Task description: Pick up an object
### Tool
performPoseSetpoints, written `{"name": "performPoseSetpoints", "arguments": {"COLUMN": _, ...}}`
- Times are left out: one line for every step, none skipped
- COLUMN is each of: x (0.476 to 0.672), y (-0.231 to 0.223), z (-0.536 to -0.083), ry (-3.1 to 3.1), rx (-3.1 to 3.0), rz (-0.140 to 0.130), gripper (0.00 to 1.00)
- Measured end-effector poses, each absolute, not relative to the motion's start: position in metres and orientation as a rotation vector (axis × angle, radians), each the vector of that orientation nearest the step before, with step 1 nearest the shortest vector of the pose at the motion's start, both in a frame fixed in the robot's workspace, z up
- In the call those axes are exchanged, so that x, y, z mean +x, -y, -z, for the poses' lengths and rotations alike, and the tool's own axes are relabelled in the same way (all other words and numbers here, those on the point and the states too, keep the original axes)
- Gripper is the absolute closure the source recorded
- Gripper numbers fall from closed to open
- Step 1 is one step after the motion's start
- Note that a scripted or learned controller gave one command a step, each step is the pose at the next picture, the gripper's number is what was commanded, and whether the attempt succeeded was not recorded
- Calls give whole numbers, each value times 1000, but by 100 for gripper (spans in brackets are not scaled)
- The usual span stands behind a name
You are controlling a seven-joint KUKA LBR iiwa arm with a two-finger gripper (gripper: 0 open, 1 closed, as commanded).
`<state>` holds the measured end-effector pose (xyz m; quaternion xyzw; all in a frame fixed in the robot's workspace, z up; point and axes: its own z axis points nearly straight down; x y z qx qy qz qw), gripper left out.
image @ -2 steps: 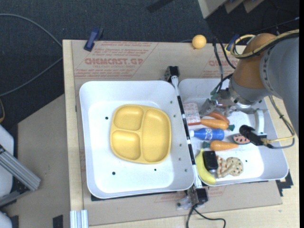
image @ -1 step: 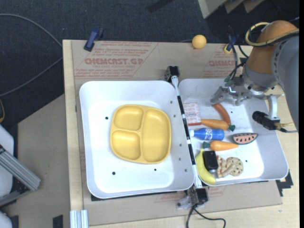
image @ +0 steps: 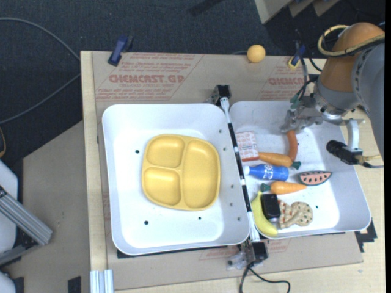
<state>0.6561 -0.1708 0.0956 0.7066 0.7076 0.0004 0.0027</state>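
Note:
My gripper (image: 297, 119) hangs over the far part of the right bin (image: 348, 207), just above the upper end of a red-brown sausage (image: 292, 145) that lies lengthwise on the bin floor. Whether it touches the sausage is unclear. Nearer the camera lie an orange carrot (image: 276, 159), a blue bottle (image: 267, 172), a watermelon slice (image: 314, 177), a second carrot (image: 287, 188), a banana (image: 263, 217), a small black object (image: 270, 205) and a cracker (image: 297, 213). A red and white packet (image: 246, 145) rests by the bin's left wall.
The left bin (image: 122, 139) holds a yellow divided plate (image: 181, 171). An orange ball (image: 256, 54) sits on the bench behind the bins. The arm (image: 348, 72) enters from the upper right.

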Motion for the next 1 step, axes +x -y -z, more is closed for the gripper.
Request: {"name": "performPoseSetpoints", "arguments": {"x": 667, "y": 116, "z": -85, "ry": -2224, "rx": 2220, "rz": 0, "gripper": 100}}
